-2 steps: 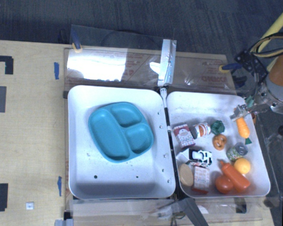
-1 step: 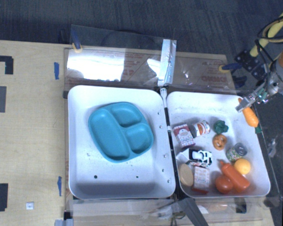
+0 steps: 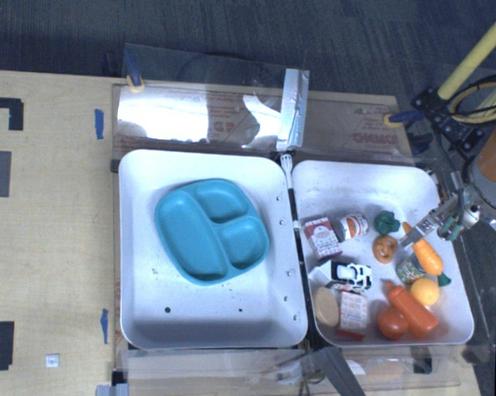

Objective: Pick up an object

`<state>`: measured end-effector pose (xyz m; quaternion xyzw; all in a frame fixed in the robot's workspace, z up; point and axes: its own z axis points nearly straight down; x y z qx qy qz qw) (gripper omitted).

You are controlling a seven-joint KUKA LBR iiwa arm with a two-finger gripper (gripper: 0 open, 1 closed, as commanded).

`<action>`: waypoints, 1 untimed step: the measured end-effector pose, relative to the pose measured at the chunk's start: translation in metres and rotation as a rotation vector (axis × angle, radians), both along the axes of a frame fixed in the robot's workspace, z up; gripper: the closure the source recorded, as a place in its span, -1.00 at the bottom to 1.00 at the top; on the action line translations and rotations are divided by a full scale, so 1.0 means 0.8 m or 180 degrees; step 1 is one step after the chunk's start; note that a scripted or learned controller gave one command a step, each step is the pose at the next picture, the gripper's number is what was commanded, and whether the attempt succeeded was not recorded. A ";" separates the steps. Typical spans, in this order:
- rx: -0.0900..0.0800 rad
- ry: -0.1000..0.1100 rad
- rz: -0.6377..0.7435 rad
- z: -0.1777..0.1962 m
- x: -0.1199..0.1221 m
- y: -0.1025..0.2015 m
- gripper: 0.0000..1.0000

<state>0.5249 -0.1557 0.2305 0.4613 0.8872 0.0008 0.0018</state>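
Here, seen from above at a slant, a wooden worktop (image 3: 40, 250) carries two shallow white bins side by side. The left bin (image 3: 136, 311) holds a blue divided plate (image 3: 210, 228). The right bin (image 3: 351, 181) holds a jumble of small toy foods, mostly along its right and near sides: a small can (image 3: 353, 226), a red packet (image 3: 320, 236), a black and white toy (image 3: 351, 275), a donut (image 3: 384, 249), a green piece (image 3: 386, 222), a carrot (image 3: 428, 257), a lemon (image 3: 424, 291) and a red-orange pepper (image 3: 409, 311).

The end effector (image 3: 446, 216) hangs at the right bin's right rim, just above the carrot; whether it is apart or together cannot be told, and nothing is visibly gripped.

The carrot looks like the nearest candidate. It is probably light, hollow, stiff plastic with a smooth, slippery skin. A grip across its narrow middle would likely hold best, since the tapered ends could squirt free. Its neighbours crowd close, so a nudge may scatter them
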 end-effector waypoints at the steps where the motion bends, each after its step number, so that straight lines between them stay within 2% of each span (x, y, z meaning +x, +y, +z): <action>1: 0.0006 0.0019 -0.1115 -0.006 -0.031 -0.009 1.00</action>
